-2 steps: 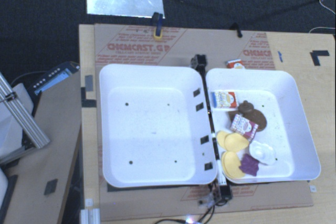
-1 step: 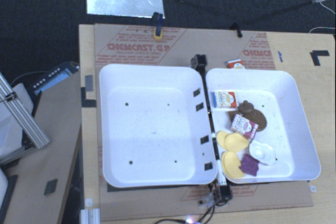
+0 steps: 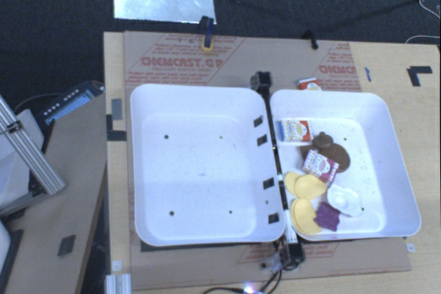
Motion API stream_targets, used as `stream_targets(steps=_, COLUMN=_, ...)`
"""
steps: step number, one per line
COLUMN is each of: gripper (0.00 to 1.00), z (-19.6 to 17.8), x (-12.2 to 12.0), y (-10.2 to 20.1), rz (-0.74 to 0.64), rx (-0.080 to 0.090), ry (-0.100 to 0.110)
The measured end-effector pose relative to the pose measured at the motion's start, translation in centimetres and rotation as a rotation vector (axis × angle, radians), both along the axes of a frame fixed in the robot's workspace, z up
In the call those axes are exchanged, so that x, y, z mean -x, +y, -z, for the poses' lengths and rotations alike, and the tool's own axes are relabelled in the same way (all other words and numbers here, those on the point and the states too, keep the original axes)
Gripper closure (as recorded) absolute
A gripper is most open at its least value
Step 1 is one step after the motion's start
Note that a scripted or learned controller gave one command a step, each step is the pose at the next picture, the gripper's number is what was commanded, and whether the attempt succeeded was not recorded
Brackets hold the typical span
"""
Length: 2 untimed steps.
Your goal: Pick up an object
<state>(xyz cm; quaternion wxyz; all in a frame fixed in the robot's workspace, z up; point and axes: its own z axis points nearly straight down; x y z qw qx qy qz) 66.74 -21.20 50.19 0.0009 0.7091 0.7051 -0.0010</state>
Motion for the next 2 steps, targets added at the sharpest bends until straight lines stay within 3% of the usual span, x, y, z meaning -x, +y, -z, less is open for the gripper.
stream_targets(steps=1, gripper=1.0, z=-3.6, x=-0.1, y=0.6, rz=-0.01, rx=0.0, ry=-0.006)
stream_targets(steps=2, gripper=1.0, z=9.7, x=-0.1, y=6.2, rz=-0.014, rx=-0.007, ry=0.009)
